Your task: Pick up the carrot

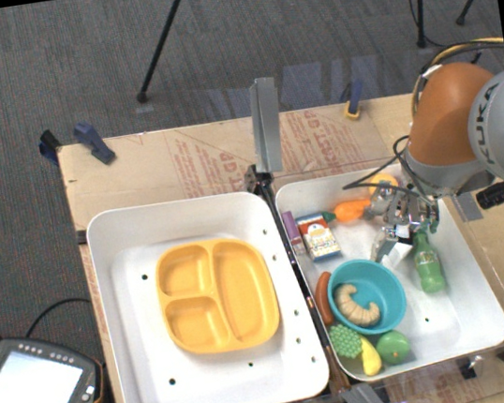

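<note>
Carrot (352,210) in right bin (467,304), beside small box (319,236).

Left of the jaws, the carrot (354,210) lies hemmed by the small box (319,236). Just below them sit the blue bowl (369,293) and green bottle (427,265). Bare bin floor (441,318) lies further below.

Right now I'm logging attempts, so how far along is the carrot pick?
Early stage. Done: the gripper has reached into the right bin, near the green bottle and the blue bowl. In hand: nothing visible between its fingers. Left: the carrot lies at the bin's back edge beside the small box, not lifted, so the gripper must move over to it, close and raise it.
</note>
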